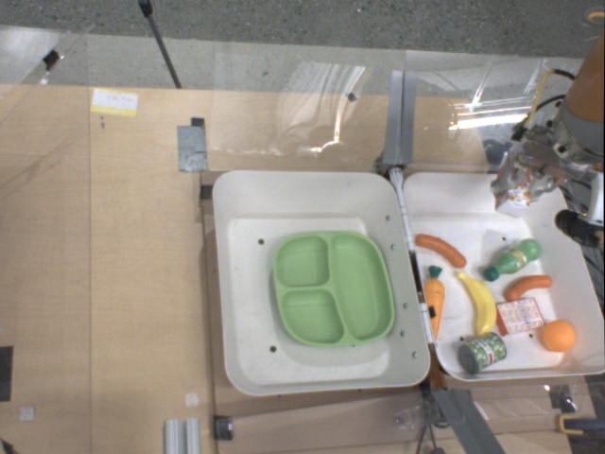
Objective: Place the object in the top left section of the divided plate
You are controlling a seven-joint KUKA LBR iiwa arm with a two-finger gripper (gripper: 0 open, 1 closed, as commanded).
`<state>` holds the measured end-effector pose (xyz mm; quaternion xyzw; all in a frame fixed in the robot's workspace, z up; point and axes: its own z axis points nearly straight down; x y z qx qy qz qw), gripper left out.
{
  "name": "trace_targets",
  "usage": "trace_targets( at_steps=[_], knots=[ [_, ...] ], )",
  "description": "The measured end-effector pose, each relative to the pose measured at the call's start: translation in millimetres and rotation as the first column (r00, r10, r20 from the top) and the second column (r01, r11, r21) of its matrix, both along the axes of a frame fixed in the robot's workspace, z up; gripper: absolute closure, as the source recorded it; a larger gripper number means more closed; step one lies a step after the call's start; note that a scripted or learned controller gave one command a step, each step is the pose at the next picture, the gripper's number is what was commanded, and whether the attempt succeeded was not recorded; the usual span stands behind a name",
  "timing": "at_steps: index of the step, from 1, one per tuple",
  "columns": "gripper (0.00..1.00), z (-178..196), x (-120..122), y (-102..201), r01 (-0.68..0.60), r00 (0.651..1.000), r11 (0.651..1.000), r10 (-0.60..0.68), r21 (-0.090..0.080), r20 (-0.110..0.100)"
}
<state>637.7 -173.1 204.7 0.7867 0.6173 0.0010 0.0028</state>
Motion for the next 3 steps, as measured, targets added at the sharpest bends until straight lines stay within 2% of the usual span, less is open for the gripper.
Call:
trace_targets(
  at_steps=[1,2,3],
  knots=[
    [1.0,88,-31,75,-0.098,0.995,0.995,0.098,0.002,0.002],
    [1.0,70,-58,156,-0.058,0.998,0.998,0.058,0.004,-0.002],
    [1.0,-6,-121,227,-0.129,0.992,0.992,0.129,0.004,-0.004]
  ],
)
